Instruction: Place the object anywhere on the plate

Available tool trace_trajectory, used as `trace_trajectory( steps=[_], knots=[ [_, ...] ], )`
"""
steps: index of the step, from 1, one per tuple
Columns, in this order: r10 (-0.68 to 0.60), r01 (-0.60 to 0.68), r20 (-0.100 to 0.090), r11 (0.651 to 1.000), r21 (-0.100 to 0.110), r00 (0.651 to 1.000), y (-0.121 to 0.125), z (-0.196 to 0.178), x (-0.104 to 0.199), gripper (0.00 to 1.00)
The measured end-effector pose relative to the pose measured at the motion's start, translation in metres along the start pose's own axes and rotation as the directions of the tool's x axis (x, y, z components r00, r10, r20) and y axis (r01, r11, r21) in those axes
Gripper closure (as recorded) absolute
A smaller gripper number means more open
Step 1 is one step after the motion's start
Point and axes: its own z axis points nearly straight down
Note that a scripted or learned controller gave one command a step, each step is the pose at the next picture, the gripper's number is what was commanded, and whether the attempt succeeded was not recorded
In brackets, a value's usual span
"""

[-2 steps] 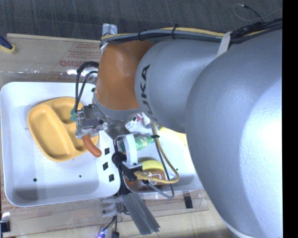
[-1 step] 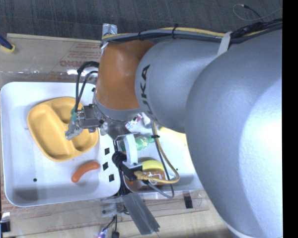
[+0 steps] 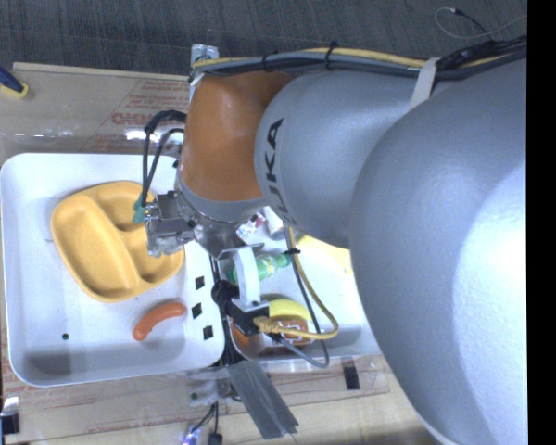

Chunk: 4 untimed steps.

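Note:
A yellow two-part plate (image 3: 97, 239) lies in the left white bin (image 3: 28, 276), toward its back. An orange sausage-shaped object (image 3: 157, 320) rests on the bin floor just in front of the plate, apart from it. My gripper (image 3: 165, 230) hangs at the plate's right rim, under the orange wrist band (image 3: 222, 146). The wrist body and its cables hide the tip of the gripper. Nothing can be seen held in it.
The big grey arm covers most of the right bin. In that bin's visible part lie a green and white item (image 3: 259, 267), a yellow banana-like item (image 3: 287, 315) and something brown (image 3: 255, 339). Black cables (image 3: 153, 156) loop beside the wrist.

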Motion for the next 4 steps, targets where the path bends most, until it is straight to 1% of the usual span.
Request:
trace_trajectory(
  steps=[1,2,3,4],
  knots=[
    [0.009,-0.009,-0.002,1.000,-0.004,1.000,-0.024,-0.027,-0.072,1.00],
    [0.163,-0.163,-0.002,0.987,-0.003,0.987,-0.040,0.039,-0.039,1.00],
    [0.361,-0.361,-0.005,0.933,-0.002,0.933,-0.045,0.042,-0.087,1.00],
    [0.646,-0.646,-0.005,0.764,-0.001,0.764,-0.021,-0.009,-0.084,1.00]
  ],
)
